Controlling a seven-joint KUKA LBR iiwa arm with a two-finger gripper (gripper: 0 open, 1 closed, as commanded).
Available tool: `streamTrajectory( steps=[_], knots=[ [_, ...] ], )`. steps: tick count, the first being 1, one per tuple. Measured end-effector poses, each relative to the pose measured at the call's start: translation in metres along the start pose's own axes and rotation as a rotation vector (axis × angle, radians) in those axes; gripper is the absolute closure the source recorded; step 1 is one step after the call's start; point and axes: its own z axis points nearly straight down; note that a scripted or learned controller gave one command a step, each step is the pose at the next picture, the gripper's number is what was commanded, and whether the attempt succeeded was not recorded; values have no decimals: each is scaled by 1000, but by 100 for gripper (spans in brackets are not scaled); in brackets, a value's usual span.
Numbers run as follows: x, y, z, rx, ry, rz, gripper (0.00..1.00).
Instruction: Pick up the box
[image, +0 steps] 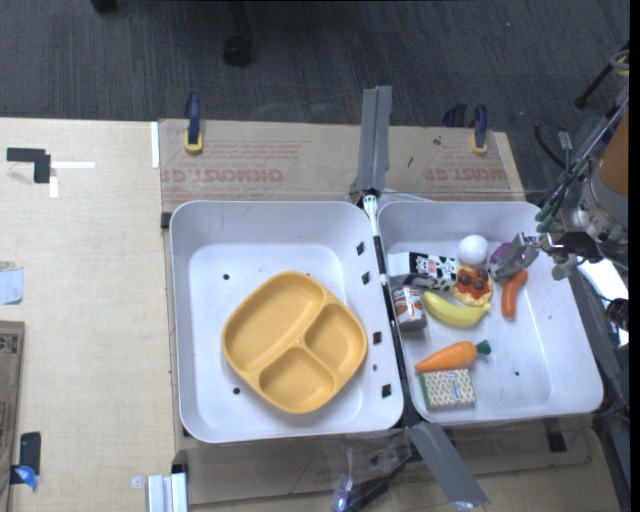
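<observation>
Two white bins sit side by side. The left bin (190, 300) holds a yellow plate (293, 342) (three compartments). In the right bin (560, 390) lie a box (447, 388), carrot (448, 355), banana (453, 310) and white ball (472, 247). The gripper (512, 256) hangs over this bin's far right part.

The scene is viewed by 1 fixed camera, mounted above the bench (80, 300) and angled downward at a slant. Both white bins, left (190, 300) and right (560, 390), are framed from moderate distance, with floor (300, 50) seen beyond.
</observation>
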Motion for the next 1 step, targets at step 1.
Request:
streamTrajectory(
  steps=[1],
  knots=[
    [54,-15,73,1,0,468,0]
  ],
)
